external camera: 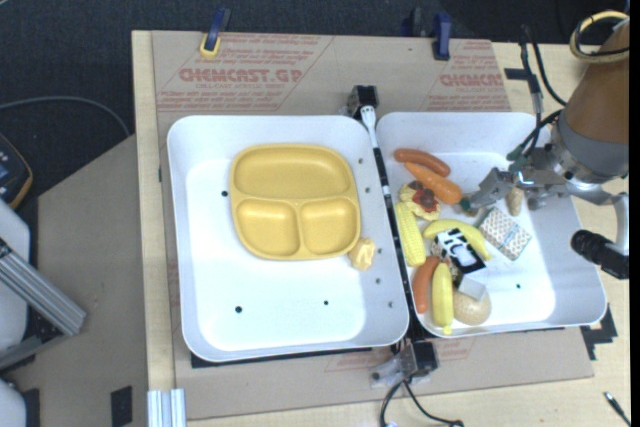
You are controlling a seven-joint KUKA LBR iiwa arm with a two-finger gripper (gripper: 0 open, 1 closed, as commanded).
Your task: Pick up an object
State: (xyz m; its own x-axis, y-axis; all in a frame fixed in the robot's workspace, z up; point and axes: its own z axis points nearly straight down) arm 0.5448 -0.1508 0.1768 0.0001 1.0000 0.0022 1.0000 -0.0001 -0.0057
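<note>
The right bin (560, 295) holds a pile of toy food: a red sausage (421, 160), an orange carrot (439, 188), a corn cob (409, 233), a banana (456, 232), a black-and-white piece (461, 251), a checkered packet (506, 236), another orange sausage (424, 283), a second banana (442, 297) and a pale round piece (473, 308). My gripper (503, 189) hangs over the upper right part of this bin, just above the checkered packet and to the right of the carrot. Nothing visible is held in it.
The left bin (290, 315) holds a yellow divided plate (295, 200) and a small yellow piece (362, 255) by its right wall. A black divider rail (380, 195) runs between the bins. Clamps (441, 35) sit on the bench's far edge.
</note>
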